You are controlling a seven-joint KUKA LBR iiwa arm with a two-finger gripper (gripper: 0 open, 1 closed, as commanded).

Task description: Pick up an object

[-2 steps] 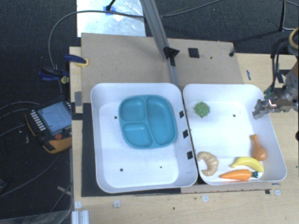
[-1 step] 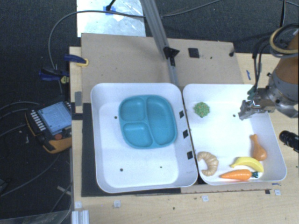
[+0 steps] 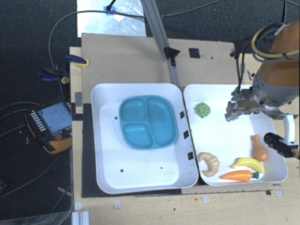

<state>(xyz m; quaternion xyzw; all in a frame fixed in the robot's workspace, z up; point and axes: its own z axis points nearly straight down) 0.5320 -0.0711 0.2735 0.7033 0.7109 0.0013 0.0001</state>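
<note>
While the arm hangs over the right bin, nothing is lifted yet, so here's the rundown.

Arm: reaching in from the right, grey body with the orange band up top, wrist low over the right bin [image 3: 225,93].

Gripper: the gripper [image 3: 233,112] hovers above bare white floor in the upper middle of that bin; jaws point down and left, and I cannot tell whether they are apart or together from this angle.

Progress: early, by my read. Nothing sits between the jaws, every object lies on the bin floor, and the whole pick is still to do: choose, descend, close, lift.

Nearest candidate: the green ball [image 3: 202,109], just left of the gripper, near the bin's upper-left area. Round, so no long axis to speak of.

Drumstick: the brown drumstick [image 3: 258,147] lies near the right wall, long axis running roughly up-down, thin end toward the top.

Front row: the croissant [image 3: 209,163] curls at the lower left; the banana [image 3: 248,163] and the carrot [image 3: 237,175] lie close together along the front wall, both long axes roughly left-right, the carrot's tip pointing left.

Left bin: the left bin [image 3: 105,172] carries a blue divided plate [image 3: 148,122], well apart from the gripper.

Desk: the desk [image 3: 122,55] shows brown behind both bins.
</note>
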